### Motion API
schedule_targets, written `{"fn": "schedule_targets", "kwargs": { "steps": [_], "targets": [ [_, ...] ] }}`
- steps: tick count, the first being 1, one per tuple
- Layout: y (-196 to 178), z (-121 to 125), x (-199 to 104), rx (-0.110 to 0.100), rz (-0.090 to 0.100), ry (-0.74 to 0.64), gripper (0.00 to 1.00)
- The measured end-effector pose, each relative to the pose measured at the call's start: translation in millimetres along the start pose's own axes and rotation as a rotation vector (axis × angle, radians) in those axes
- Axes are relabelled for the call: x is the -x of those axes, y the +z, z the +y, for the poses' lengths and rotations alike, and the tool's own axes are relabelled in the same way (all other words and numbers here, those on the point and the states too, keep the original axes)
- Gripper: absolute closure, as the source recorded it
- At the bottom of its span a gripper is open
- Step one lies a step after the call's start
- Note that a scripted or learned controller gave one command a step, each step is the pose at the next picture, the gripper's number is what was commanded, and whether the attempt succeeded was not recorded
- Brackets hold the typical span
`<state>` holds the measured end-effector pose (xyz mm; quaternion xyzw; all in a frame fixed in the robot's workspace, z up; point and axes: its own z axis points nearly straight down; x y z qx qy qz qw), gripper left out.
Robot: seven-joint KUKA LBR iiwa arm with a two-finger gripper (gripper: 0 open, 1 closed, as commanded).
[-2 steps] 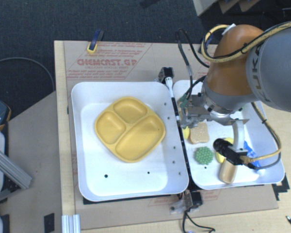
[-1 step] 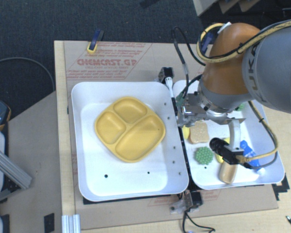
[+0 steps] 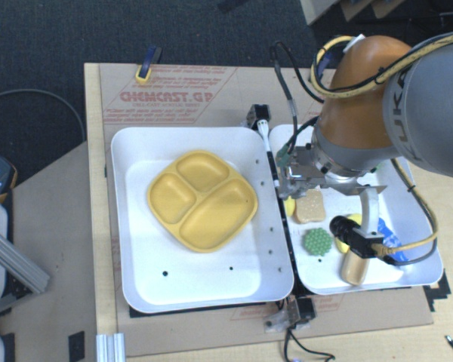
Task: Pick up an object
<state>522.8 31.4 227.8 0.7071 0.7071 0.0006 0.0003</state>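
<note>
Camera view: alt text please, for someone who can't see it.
A grey and orange arm hangs over the right bin, above a tan block, green ball and gold cylinder. The left bin holds a yellow tray.

The arm enters from 3 o'clock and extends toward 9 o'clock, then bends downward. Its grey link occupies the upper right. The orange band sits above the wrist, at roughly 1 o'clock from frame centre. Below the band, the grey wrist housing points down toward 6 o'clock. Black and yellow cables loop around the band and trail toward 5 o'clock. The gripper hangs beneath the wrist; its state is not discernible.
</note>
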Motion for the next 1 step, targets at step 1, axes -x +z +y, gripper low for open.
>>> {"fn": "schedule_targets", "kwargs": {
  "steps": [1],
  "targets": [
    [12.6, -0.8, 9.5, -0.005, 0.000, 0.001, 1.00]
  ]
}}
